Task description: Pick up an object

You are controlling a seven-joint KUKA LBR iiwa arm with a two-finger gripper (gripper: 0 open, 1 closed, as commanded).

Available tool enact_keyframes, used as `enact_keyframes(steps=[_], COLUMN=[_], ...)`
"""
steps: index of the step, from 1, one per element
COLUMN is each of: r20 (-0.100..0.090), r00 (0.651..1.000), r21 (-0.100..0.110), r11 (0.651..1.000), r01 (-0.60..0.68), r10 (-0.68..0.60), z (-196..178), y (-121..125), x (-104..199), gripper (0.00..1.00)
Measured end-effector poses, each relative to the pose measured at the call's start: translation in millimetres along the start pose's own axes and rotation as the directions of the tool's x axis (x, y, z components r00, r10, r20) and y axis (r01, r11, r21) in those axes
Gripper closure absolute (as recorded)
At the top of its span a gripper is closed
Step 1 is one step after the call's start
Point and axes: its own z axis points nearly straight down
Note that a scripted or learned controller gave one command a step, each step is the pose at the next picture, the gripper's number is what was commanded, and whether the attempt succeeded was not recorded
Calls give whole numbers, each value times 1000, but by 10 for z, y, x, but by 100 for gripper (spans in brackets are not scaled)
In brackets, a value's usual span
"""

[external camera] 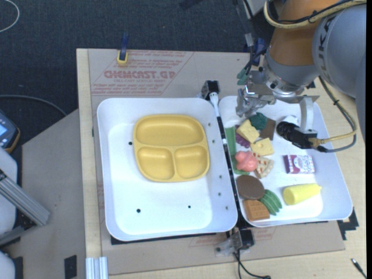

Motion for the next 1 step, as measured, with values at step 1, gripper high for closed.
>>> enact_keyframes(steps=[1], r20=[0], r00=[1000], r21=[0], r11=[1000], r01=[0], r10=[0], z=[-10], y=[131], x=[530], gripper=[100])
